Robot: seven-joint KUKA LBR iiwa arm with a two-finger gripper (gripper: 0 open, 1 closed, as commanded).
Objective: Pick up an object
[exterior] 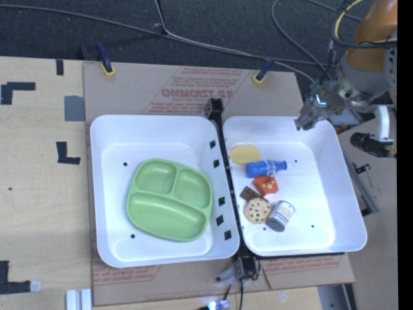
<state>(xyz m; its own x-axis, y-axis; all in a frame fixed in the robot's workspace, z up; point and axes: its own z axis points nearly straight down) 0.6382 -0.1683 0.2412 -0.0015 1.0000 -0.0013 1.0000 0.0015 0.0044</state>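
The right bin (326,173) holds several small objects near its left side: a yellow oval piece (245,154), a blue bottle (264,168) lying on its side, a small red-orange item (266,185), a brown block (249,193), a round cookie (257,210) and a small silver can (280,215). My gripper (308,121) hangs at the bin's upper right corner, above the rim and well away from the objects. Nothing shows between its dark fingers.
The left bin (110,141) holds a green divided plate (170,199). A black divider clip (215,107) sits between the bins. Cables run over the dark floor behind the bench, and the arm's orange-banded wrist (374,28) rises at the right.
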